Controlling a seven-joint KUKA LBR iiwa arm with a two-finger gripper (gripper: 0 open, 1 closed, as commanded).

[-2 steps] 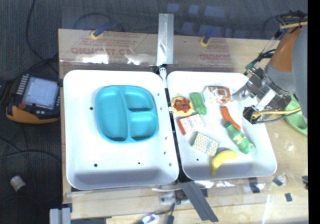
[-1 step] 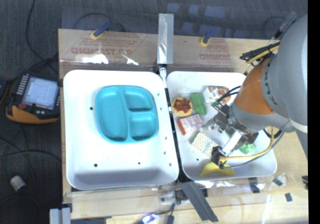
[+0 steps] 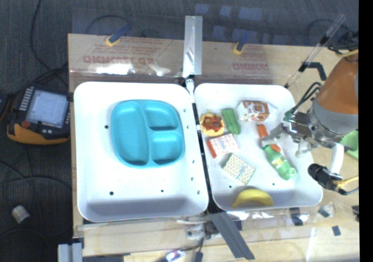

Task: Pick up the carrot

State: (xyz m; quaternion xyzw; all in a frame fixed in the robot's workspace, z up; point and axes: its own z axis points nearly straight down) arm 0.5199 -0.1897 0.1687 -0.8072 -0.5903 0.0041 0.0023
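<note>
Carrot, a small orange plastic piece, is lying in the right shallow white bin, just left of the claw and apart from it. Whether the claw is wide or narrow, I cannot tell. A green plastic bottle is lying just below the claw.

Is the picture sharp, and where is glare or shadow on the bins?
Camera view: soft overall, small items blurry; glare whitens the right bin's front rim; a faint shadow lies under the blue tray in the left bin; the gripper looks smeared.
</note>
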